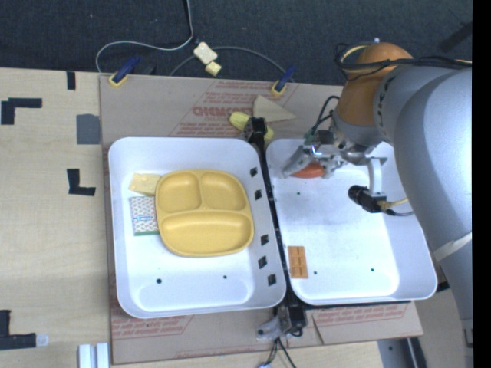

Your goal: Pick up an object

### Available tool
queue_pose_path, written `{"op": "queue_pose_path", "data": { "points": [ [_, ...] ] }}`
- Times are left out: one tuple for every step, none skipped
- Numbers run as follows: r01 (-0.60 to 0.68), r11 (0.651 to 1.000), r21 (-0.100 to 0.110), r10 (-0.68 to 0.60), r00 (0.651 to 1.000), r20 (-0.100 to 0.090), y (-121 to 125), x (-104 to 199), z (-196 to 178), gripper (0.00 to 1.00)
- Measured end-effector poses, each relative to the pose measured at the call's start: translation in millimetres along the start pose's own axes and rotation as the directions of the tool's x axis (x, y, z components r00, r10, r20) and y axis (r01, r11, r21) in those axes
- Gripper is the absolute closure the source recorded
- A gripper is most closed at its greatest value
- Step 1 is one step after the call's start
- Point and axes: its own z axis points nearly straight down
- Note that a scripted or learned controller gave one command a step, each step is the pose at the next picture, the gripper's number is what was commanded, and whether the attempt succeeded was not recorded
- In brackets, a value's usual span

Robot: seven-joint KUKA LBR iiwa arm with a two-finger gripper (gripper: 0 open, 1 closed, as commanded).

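1. My gripper [301, 162] sits low over the far left corner of the right bin [383, 282], with my grey arm and its orange band [367, 90] reaching in from the right.
2. I cannot tell how the gripper stands; the metal parts blur together against the white floor.
3. A small orange-red object [311, 172] lies on the bin floor right at the gripper, touching or just under it. I cannot tell whether it is gripped.
4. A little nearer the right side, a black cable fitting [362, 196] hangs off my wrist above the bin floor.
5. Near the front left of the same bin lies a small orange card [298, 261], well apart from my gripper.
6. Across the black divider [265, 205], the left bin [138, 290] holds a yellow divided plate [204, 211], lying flat in the middle.
7. Just beside the plate's left edge lie a pale yellow piece [143, 182] and, nearer the front, a small patterned packet [143, 215], both partly tucked against the plate.
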Motion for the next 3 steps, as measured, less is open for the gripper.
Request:
{"op": "queue_pose_path", "data": {
  "points": [
    [-0.001, 1.000, 0.000, 0.001, 1.000, 0.000, 0.0, 1.1, 0.0, 0.00],
    [0.000, 1.000, 0.000, 0.000, 1.000, -0.002, 0.2, 0.2, 0.0, 0.00],
    [0.000, 1.000, 0.000, 0.000, 1.000, -0.002, 0.2, 0.4, 0.0, 0.00]
  ]
}}
